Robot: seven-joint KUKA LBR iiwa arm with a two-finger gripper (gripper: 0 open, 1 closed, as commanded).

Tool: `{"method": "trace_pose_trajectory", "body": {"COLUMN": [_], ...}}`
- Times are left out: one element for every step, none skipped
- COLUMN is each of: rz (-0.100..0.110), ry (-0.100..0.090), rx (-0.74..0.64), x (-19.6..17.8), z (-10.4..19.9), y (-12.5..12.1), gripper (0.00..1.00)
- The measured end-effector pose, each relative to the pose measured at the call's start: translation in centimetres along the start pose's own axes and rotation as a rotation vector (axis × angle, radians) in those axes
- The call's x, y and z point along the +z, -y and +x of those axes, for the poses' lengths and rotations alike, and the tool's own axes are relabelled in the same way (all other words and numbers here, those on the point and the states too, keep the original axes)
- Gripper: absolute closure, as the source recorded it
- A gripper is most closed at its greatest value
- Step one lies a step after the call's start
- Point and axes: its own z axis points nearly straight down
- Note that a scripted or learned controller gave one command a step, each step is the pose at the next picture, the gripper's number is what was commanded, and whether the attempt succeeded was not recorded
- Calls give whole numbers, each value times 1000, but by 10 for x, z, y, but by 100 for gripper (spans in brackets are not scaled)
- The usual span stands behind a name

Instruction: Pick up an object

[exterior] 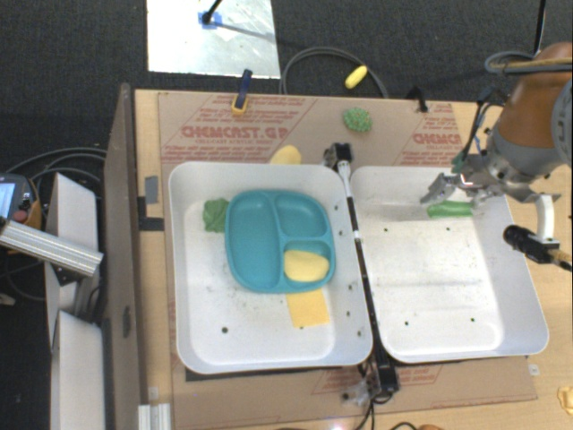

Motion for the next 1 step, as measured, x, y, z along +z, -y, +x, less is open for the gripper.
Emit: {"method": "trace_pose_trajectory", "body": {"rz": [7], "ry": [-1], "rx": [-5], "x": [-13], "z": [117], "y": [-7], "gripper": [100]}}
